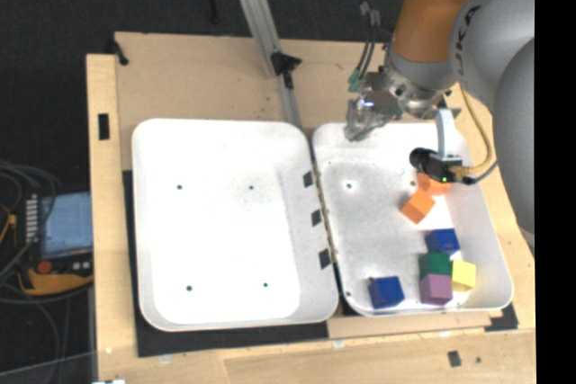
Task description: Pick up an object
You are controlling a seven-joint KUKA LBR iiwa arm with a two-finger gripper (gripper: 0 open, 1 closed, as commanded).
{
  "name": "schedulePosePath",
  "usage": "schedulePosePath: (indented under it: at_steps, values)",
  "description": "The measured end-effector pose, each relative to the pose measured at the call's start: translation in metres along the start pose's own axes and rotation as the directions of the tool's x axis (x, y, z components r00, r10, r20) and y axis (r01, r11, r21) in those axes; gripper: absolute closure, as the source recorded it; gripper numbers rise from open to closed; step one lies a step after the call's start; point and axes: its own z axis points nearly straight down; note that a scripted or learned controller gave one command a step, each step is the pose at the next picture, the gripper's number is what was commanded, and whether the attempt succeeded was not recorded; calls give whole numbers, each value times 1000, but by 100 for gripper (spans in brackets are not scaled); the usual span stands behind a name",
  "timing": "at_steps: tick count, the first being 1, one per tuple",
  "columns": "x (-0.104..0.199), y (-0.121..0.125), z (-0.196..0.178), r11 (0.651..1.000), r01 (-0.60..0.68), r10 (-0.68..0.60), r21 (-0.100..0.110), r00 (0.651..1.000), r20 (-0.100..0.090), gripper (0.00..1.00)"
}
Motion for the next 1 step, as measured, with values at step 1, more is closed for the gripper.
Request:
schedulePosePath:
  at_steps: [1]
  values:
    - [52,16,-3,1000,1,-1,-3,1000,-1,100]
